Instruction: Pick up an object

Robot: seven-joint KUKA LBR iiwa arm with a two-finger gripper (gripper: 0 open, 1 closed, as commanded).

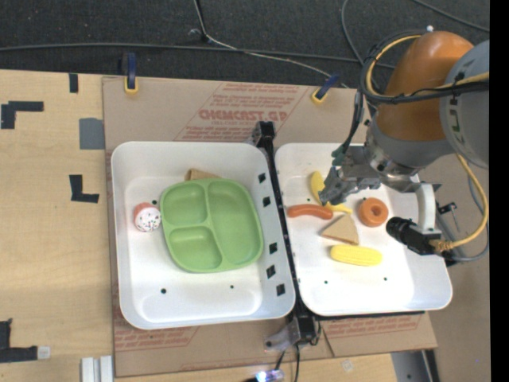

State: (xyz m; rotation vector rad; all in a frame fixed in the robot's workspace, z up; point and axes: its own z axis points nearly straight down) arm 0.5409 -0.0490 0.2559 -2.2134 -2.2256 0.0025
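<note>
A cardboard-covered bench (238,118) bears two white bins. My claw (338,185) hangs low in the right bin (382,293), its tips over a yellow piece (317,184) near the bin's far left; how wide they stand, I cannot tell. Just beside it lies a sausage (308,211), then a bread wedge (341,229), a corn cob (355,255) and an orange ring (372,211). The left bin (191,309) holds a green tray (212,224) and a speckled ball (146,218).
</note>
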